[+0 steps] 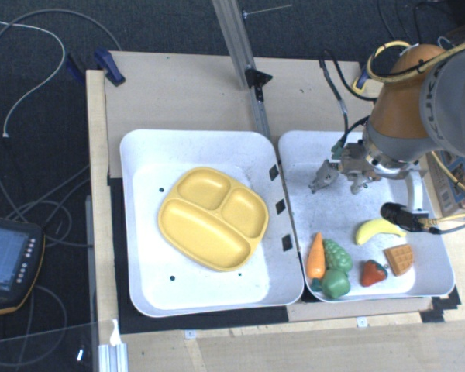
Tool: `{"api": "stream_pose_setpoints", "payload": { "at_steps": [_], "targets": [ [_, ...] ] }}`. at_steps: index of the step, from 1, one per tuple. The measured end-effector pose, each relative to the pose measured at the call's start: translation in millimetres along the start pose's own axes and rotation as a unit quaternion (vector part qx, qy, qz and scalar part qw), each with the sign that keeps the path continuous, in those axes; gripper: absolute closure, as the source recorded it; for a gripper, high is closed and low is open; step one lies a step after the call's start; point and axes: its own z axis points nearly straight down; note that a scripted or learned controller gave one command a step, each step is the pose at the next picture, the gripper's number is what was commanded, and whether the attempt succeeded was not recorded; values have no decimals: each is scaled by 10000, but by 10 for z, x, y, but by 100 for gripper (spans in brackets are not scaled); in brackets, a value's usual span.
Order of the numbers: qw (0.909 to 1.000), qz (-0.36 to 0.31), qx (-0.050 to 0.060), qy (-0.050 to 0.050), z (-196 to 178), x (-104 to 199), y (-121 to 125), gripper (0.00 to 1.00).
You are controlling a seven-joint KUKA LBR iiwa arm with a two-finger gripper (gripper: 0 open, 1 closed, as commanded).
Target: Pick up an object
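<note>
Gripper (pixel 342 178) hung with fingers spread, gripping nothing, over the right bin (pixel 310 149); the banana (pixel 374 229) lay toward 4 o'clock of it, apart from the rest, so probably the easiest grab if it dropped straight down.

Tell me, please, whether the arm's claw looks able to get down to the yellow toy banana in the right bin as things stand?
Probably yes. The yellow toy banana lies alone on the bin floor with bare white around it, apart from the tan waffle piece and red strawberry. The claw is above the same bin, nearby.
</note>
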Motion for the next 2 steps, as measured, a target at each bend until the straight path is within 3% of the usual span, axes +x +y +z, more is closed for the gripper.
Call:
{"api": "stream_pose_setpoints", "payload": {
  "at_steps": [1, 2],
  "targets": [
    [10000, -2, -4, -1, 419, 7, -7, 0],
    [10000, -3, -40, 1, 277, 11, 12, 100]
  ]
}}
